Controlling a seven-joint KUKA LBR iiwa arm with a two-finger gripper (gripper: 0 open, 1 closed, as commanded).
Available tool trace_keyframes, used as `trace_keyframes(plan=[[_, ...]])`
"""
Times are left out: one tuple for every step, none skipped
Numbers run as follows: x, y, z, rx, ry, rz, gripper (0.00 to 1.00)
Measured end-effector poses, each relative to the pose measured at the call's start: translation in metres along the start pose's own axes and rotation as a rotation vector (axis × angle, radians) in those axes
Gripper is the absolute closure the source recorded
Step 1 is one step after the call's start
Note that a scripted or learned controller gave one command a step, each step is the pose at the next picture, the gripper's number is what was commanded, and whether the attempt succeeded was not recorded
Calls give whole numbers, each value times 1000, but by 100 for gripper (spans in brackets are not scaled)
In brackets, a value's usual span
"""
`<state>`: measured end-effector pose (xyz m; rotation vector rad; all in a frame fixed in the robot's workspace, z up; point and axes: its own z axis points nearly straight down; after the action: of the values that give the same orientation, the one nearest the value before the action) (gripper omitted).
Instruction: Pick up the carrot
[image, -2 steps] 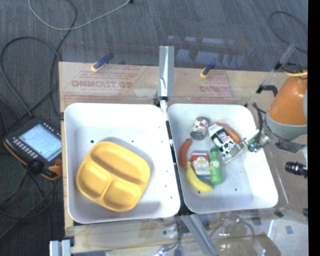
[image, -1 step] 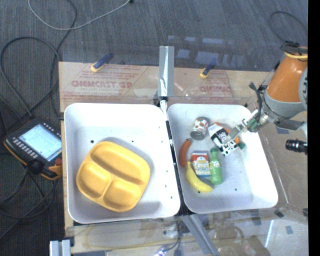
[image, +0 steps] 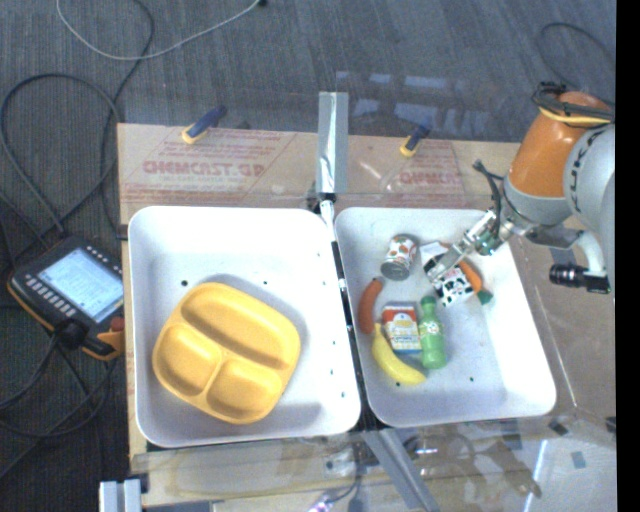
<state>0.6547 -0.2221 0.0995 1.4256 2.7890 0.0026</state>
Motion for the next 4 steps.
trace_keyframes(plan=[[0, 0, 0, 0, 0, 0, 0], [1, 1, -8, 3, 2, -2, 100], [31, -22, -115, 10, 6, 206, 100], [31, -22, -115, 10, 6, 206, 0]])
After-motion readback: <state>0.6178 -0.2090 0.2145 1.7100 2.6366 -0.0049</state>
